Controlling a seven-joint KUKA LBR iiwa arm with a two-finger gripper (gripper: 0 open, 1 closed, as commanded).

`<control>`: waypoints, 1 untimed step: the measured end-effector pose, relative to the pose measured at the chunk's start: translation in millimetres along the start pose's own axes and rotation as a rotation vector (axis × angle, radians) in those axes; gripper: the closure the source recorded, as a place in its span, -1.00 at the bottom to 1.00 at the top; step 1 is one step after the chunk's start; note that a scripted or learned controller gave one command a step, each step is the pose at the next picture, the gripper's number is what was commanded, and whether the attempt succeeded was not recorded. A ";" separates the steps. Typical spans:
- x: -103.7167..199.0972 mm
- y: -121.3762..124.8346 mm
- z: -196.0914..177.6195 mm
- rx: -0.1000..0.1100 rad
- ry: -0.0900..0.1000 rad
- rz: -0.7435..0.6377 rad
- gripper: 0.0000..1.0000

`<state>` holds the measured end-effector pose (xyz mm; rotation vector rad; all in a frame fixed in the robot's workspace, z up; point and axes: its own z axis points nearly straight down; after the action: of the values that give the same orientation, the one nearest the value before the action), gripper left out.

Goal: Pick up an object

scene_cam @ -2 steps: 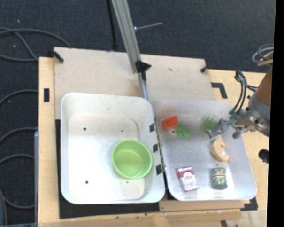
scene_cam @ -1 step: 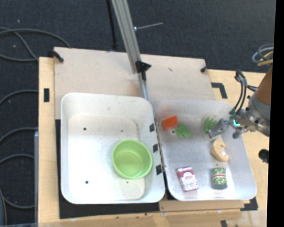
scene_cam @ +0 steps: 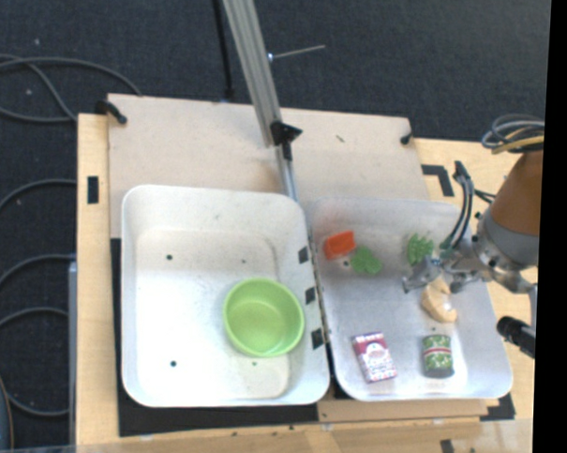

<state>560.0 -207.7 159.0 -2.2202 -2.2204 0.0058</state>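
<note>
We hover our claw (scene_cam: 430, 274) low in the right bin (scene_cam: 488, 371), just over the pale lump (scene_cam: 439, 303) beside the green can (scene_cam: 436, 355), likely lining up a grab, though we cannot tell its grip state.

A pale beige lump (scene_cam: 439, 303) lies in the right bin (scene_cam: 474, 384), above a green can (scene_cam: 436, 355).

arm (scene_cam: 511, 221): we see grey links | orange band above wrist | black cables alongside | metal gripper (scene_cam: 430, 270)
</note>
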 end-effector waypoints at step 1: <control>-1.4 -0.6 52.4 -0.001 -0.001 0.001 -1.00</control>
<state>559.2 -209.3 106.6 -2.2227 -2.2196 0.0060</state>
